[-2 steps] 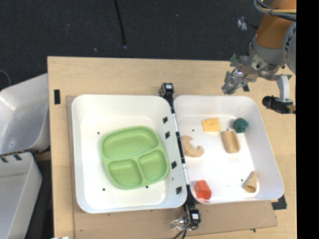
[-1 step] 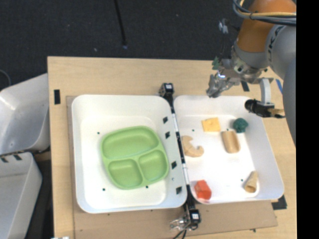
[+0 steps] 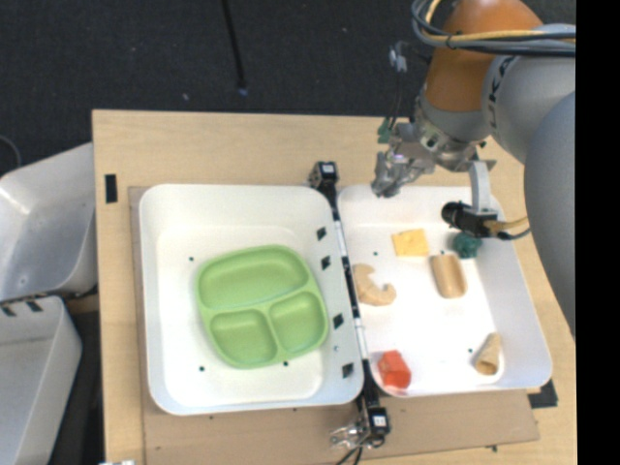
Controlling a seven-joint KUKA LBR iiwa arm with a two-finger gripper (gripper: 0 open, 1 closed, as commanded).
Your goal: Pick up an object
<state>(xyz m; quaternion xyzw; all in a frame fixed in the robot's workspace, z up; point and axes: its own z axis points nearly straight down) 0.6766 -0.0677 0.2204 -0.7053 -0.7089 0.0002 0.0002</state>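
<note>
My gripper (image 3: 387, 184) hangs over the far left corner of the right bin (image 3: 518, 303), nothing between its fingers; whether it's wide or narrow, can't tell from this angle. I judge this the approach step, no pick made yet. Candidates all lie in the right bin: yellow block (image 3: 410, 243) nearest, tan cylinder (image 3: 448, 276) beside it, curved tan piece (image 3: 372, 288), red block (image 3: 393, 371) at the near edge. Green tray (image 3: 262, 304) sits in the left bin (image 3: 155, 260). Next move calls for shifting over the yellow block, then dropping straight down.
</note>
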